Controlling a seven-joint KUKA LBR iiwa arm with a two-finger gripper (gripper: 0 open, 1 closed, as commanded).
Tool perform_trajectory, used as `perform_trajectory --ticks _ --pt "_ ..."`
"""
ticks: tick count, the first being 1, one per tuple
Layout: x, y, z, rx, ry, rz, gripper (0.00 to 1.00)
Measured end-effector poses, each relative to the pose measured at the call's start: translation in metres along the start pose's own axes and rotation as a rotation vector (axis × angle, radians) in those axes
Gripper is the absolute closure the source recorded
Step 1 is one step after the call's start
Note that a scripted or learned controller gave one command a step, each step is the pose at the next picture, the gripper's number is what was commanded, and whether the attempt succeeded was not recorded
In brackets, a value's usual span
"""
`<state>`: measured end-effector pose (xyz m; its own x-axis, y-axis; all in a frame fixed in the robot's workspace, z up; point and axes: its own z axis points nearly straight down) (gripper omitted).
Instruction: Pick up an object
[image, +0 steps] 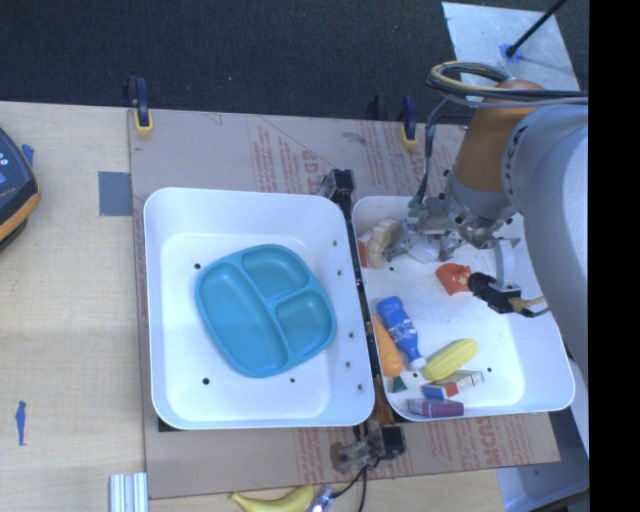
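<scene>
My gripper (428, 238) hangs low over the far end of the right bin (545, 385), under the arm's orange band. Just to its left, against the bin's far left corner, lies a beige item (379, 240). A small red-orange object (452, 278) sits just below and right of the gripper. Further toward the front lie a blue bottle (398, 324), an orange carrot (387, 346), a yellow corn cob (450, 357), a small tube (458, 384) and a purple item (436, 408). Whether anything is in the gripper is hidden by its body.
The left bin (170, 400) holds a blue divided plate (265, 310). A black clamp (341, 184) sits between the bins at the far edge. A banana (275, 498) lies on the bench in front. The arm's grey bulk covers the right bin's right side.
</scene>
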<state>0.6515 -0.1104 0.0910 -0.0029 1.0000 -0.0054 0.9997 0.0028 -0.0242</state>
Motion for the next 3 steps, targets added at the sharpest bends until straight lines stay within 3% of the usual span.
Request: perform_trajectory --ticks 1,2,3 --pt "-0.048 0.003 -0.1 -0.024 0.004 0.0 0.0" --pt "-0.071 -0.031 -0.03 -0.019 0.005 -0.001 0.0" --pt "-0.001 -0.004 -0.005 -0.02 0.004 -0.001 0.0"
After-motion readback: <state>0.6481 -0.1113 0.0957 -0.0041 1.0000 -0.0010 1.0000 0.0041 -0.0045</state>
